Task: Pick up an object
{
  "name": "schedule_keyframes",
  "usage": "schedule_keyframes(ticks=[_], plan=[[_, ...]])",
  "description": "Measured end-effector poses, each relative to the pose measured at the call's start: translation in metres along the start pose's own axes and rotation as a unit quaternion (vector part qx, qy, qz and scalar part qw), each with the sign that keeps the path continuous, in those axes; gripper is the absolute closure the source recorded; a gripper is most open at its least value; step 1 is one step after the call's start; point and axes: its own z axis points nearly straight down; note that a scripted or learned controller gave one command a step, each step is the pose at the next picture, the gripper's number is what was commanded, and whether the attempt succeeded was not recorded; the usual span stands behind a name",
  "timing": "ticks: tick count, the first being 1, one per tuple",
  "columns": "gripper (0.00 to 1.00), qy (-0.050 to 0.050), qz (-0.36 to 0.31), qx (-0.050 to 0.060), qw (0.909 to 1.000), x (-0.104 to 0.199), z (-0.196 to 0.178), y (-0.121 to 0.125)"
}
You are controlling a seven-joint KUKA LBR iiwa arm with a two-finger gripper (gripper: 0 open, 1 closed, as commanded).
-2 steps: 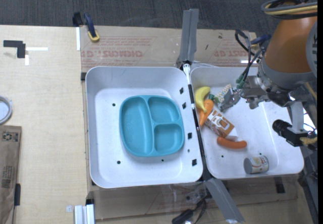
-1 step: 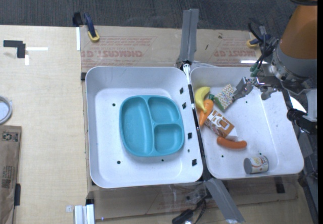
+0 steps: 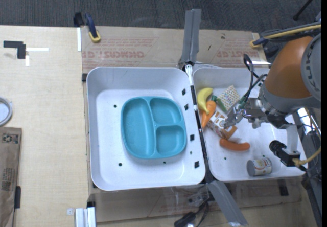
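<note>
The right bin (image 3: pixel 232 169) holds a yellow banana (image 3: pixel 204 98), an orange carrot (image 3: pixel 208 112), a printed snack box (image 3: pixel 220 121), a checkered packet (image 3: pixel 229 96), an orange sausage-like piece (image 3: pixel 235 144) and a small grey can (image 3: pixel 259 166) lying near the front. My gripper (image 3: pixel 233 117) hangs low over the snack box in the middle of that bin, with the orange-banded wrist (image 3: pixel 288 70) behind it to the right. Nothing shows between its tips.
The left bin (image 3: pixel 102 134) carries a blue three-compartment plate (image 3: pixel 153 127). A metal divider post (image 3: pixel 191 37) stands between the bins at the back. A clamp (image 3: pixel 92 27) lies on the bench at the back left, and a tape roll (image 3: pixel 4 112) sits at the far left edge.
</note>
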Motion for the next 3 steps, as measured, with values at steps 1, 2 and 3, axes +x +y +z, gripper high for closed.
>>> schedule_keyframes(ticks=[1,2,3], plan=[[0.00,0.001,-0.052,0.000,0.9987,-0.024,0.056,-0.042],[1.00,0.000,-0.050,0.000,0.9988,-0.025,0.047,-0.041],[1.00,-0.001,0.070,-0.001,0.9975,0.093,-0.141,-0.053]])
